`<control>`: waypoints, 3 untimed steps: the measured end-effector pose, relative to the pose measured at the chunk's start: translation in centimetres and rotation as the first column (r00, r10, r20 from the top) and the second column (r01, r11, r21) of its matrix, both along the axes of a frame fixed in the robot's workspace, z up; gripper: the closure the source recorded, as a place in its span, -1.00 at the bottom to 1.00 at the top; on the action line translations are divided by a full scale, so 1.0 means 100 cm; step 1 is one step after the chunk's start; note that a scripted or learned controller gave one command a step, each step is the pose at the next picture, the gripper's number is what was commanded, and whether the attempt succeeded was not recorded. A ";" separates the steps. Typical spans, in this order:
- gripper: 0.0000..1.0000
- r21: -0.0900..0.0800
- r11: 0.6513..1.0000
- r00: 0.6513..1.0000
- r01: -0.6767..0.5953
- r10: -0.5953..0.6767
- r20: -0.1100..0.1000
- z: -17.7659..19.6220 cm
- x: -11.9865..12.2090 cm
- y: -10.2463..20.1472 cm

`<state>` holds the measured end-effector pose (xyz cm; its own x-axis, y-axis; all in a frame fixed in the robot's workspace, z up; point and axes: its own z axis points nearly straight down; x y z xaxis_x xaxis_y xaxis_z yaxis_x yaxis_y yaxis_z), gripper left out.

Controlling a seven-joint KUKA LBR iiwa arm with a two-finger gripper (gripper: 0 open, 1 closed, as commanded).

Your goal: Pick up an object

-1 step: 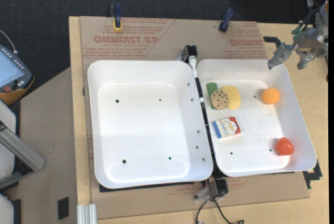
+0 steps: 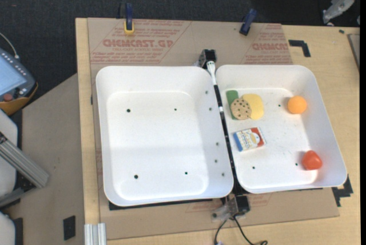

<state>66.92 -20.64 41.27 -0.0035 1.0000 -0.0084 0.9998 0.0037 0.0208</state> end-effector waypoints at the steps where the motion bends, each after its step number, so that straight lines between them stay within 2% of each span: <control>1: 1.00 0.003 1.000 1.000 0.001 -0.001 -0.014 0.001 -0.002 0.001; 2: 1.00 0.010 1.000 1.000 0.006 -0.006 -0.030 -0.087 -0.004 -0.018; 3: 1.00 0.010 1.000 1.000 0.003 -0.003 -0.026 -0.142 -0.003 -0.016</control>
<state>66.62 -22.29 27.07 -0.0004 1.0000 0.0012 1.0000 0.0004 -0.0055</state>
